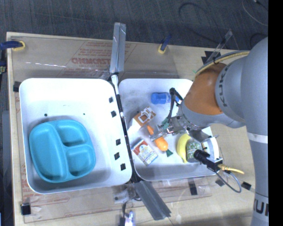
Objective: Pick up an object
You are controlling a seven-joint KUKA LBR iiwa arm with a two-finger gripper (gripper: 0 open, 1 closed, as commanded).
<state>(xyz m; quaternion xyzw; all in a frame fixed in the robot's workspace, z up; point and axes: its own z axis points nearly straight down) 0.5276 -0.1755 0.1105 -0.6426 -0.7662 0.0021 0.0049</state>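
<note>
Blue tray (61, 149) x1, left bin (26, 91). Right bin (137, 91): ~6 items. Gripper (172, 125) at centre, state can't tell.

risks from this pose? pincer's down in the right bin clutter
1. Items are packed close: the carrot, banana and small box lie near the pincer, so it may nudge or pinch two at once.
2. The packet lies flat on the floor of the right bin; a grasp there would likely slip.
3. The arm covers part of the bin, so hidden items could get bumped.
</note>
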